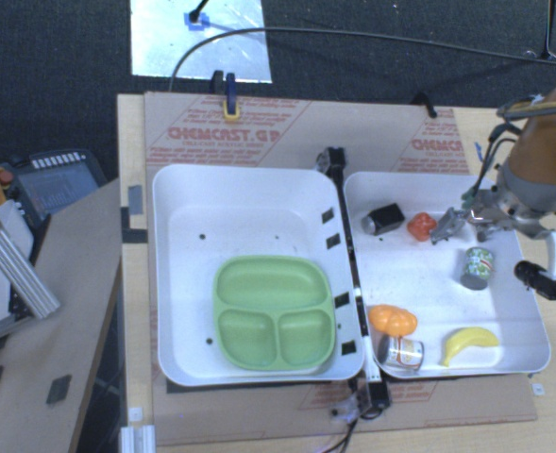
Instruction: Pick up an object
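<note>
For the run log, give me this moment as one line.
gripper: over right bin, beside red object | grasp: none seen | left bin: green tray

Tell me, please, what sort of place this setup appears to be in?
Probably a robotics lab: a robot arm reaches over two white bins of toy items on a workbench, with a handheld controller nearby.
</note>
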